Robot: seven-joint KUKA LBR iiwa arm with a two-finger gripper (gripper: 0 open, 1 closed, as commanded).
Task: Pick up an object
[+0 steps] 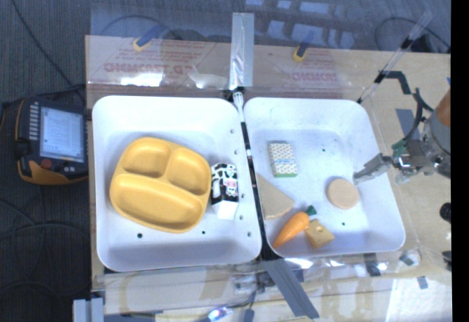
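The right bin (366,119) holds several small items. A green-dotted block (283,158) lies near its middle. A round tan disc (342,193) sits toward the right wall. Near the front lie an orange carrot (291,227), a small yellow cheese piece (319,234) and a tan wedge (272,198). My gripper (368,169) reaches in over the bin's right rim, just up and right of the tan disc, and nothing shows in it.
The left bin (102,240) holds a yellow divided plate (160,183) and a black-and-white cow-patterned carton (226,186) by the divider. A handheld controller (51,138) lies left of the bins. Clear panels and cables stand behind and to the right.
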